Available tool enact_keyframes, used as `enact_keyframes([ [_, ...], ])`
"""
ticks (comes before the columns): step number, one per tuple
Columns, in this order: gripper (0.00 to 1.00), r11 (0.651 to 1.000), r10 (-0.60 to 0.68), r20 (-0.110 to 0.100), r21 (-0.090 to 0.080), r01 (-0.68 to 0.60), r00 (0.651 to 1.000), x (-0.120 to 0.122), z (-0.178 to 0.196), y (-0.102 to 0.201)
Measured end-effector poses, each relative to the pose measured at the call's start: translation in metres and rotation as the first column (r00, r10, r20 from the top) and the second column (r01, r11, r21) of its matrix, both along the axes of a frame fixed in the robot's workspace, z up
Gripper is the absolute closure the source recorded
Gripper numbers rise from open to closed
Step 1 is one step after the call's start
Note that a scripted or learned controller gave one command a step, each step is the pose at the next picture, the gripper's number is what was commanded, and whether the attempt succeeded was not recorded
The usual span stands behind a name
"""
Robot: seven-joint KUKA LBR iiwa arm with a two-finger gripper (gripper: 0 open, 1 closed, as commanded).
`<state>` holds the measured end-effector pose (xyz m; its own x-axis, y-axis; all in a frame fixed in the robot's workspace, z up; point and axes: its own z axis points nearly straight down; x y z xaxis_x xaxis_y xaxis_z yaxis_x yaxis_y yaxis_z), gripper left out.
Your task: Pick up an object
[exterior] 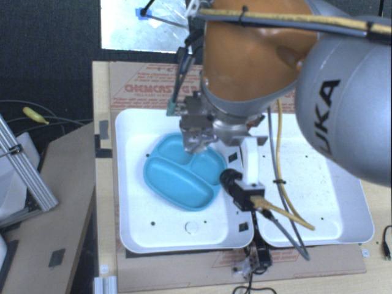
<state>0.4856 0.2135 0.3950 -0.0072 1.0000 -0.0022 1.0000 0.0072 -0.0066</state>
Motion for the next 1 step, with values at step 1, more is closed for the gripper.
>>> enact_keyframes([
  [1, 1.0, 1.0, 0.004, 0.011, 0.004, -0.004, 1.0, 0.0017, 0.0164, -0.0012],
])
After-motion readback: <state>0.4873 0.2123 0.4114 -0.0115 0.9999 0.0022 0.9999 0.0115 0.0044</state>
